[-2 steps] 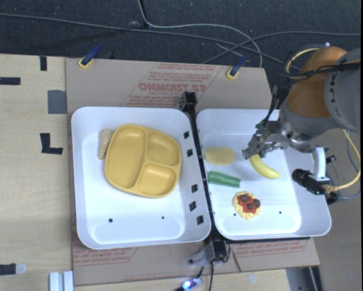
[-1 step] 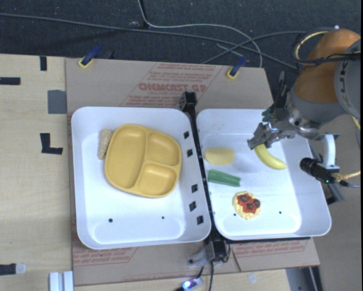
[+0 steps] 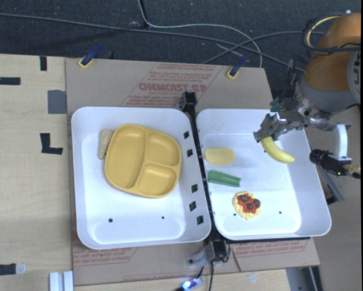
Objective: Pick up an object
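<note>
1. My end effector (image 3: 270, 130) hangs over the far right part of the right bin (image 3: 309, 190), reaching in from the right side.
2. Its fingers are closed on the upper end of a yellow banana (image 3: 278, 151), which slants away from the grip toward the bin's right wall.
3. I cannot tell whether the banana's lower end rests on the bin floor or is just off it.
4. To the left of my end effector and a little nearer the camera lies a pale yellow piece (image 3: 220, 156); just below that is a green piece (image 3: 223, 177).
5. Nearer still, below my end effector, sits a small round item with red topping (image 3: 247, 205).
6. Well to my left, the left bin (image 3: 133, 229) holds a yellow divided plate (image 3: 142, 160), with a tan item (image 3: 104, 143) touching its left edge.
</note>
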Tool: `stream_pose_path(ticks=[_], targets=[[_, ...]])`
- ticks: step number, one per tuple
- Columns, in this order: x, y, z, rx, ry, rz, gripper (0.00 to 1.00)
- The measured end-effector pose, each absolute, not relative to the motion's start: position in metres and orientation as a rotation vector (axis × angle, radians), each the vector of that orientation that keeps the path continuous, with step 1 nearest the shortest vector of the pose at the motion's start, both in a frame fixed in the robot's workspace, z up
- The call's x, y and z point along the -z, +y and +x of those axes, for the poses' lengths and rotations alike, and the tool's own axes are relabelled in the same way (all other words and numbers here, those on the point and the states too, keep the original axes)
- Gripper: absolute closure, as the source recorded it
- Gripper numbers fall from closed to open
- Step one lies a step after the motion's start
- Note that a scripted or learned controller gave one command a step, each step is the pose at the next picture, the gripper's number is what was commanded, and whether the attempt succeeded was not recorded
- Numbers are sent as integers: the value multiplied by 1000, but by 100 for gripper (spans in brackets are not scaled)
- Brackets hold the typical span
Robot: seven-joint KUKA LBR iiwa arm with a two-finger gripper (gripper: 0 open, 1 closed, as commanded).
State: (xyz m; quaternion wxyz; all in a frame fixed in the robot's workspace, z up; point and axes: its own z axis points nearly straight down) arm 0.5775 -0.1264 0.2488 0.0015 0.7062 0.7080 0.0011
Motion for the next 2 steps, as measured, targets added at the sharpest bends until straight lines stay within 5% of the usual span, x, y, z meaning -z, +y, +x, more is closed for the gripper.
stream_pose_path(ticks=[2], targets=[[-254,-22,598,0,2230,2215,100]])
